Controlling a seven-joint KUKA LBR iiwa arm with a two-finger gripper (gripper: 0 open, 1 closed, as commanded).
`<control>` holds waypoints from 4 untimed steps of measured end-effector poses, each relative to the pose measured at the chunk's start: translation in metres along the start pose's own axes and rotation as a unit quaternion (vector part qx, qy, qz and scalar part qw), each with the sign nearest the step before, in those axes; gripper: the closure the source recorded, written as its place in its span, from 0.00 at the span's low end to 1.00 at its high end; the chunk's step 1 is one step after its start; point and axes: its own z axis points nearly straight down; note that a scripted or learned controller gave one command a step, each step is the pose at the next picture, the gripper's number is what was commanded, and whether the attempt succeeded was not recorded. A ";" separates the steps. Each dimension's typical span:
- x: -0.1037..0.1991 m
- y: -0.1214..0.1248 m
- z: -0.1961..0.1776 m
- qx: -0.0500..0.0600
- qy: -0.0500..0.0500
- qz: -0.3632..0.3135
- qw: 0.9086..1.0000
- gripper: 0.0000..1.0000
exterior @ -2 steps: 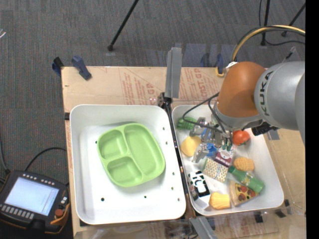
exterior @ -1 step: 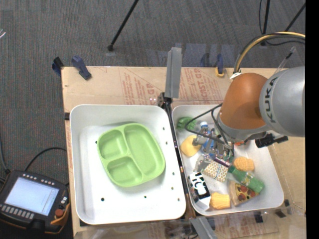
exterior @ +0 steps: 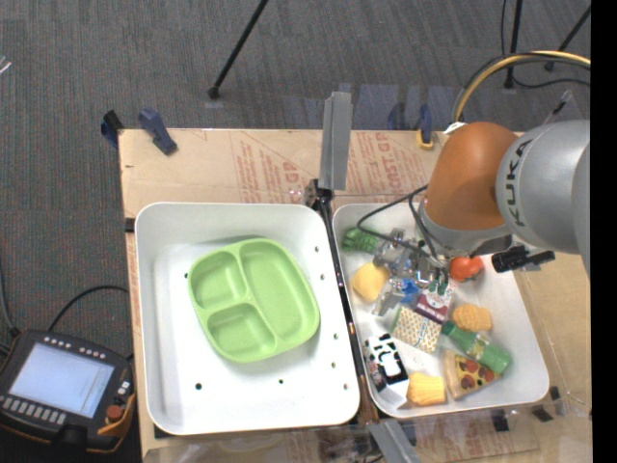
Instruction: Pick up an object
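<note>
My gripper (exterior: 397,280) hangs low inside the right bin (exterior: 533,355), under the orange wrist band. It sits right beside a yellow lemon-like toy (exterior: 367,283), over the clutter at the bin's middle. Around it lie a green toy (exterior: 357,240), a red tomato (exterior: 466,267), a checkered packet (exterior: 416,329), a green bottle (exterior: 477,347), a pizza slice (exterior: 467,374), a corn cob (exterior: 426,390), an orange waffle piece (exterior: 471,316) and a black-and-white toy (exterior: 388,361). The arm's bulk hides the fingers' state.
The left bin (exterior: 164,258) holds a green three-compartment plate (exterior: 254,298). A grey post (exterior: 335,152) stands upright behind the divide between the bins. A teach pendant (exterior: 63,386) lies on the floor at lower left.
</note>
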 end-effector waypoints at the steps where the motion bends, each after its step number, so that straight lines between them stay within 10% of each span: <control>1: -0.001 0.001 -0.011 0.000 -0.001 -0.003 1.000 1.00; 2: 0.001 0.089 -0.106 -0.003 -0.006 0.013 1.000 1.00; 3: 0.003 0.085 -0.100 0.000 0.000 0.016 1.000 0.00; 4: 0.012 0.024 -0.099 0.001 0.000 0.057 0.998 0.00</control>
